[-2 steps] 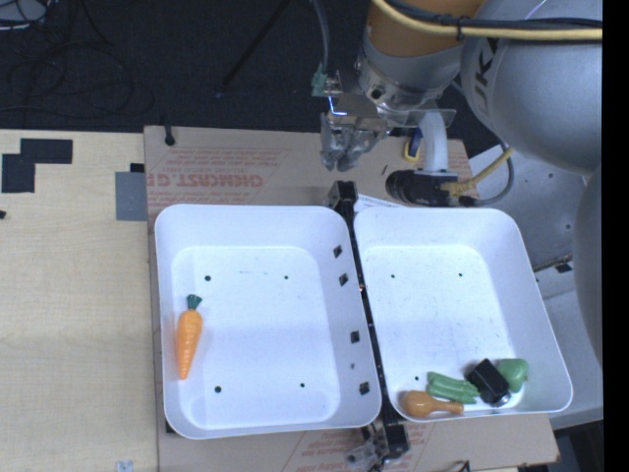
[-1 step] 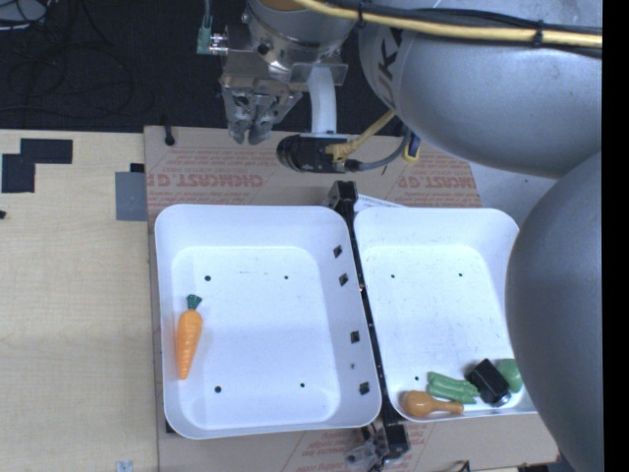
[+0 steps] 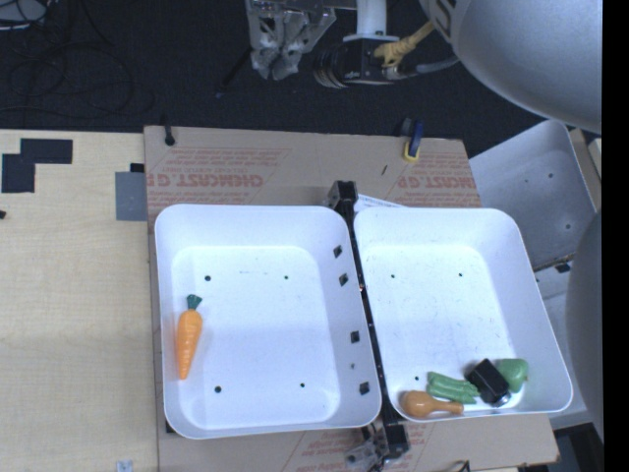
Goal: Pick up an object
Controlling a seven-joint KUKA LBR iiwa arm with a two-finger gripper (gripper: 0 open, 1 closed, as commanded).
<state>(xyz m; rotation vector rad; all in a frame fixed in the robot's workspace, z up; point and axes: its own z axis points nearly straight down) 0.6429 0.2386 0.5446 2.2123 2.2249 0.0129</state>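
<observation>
Pincer [image 3: 283, 42] is parked up high past the far edge of both shallow white bins, can't tell its state, probably to keep the view clear. Orange plastic carrot [image 3: 188, 334] lies alone by the left bin's [image 3: 246, 226] left wall, easiest pick.

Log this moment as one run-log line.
gripper: raised beyond bins | carrot: left bin | black block, green pieces, orange piece: right bin | pick: pending

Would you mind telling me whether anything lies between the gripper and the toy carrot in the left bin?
Nothing visible does. The gripper hangs above the bench's far edge, and the carrot lies alone by the left bin's near-left wall.
</observation>
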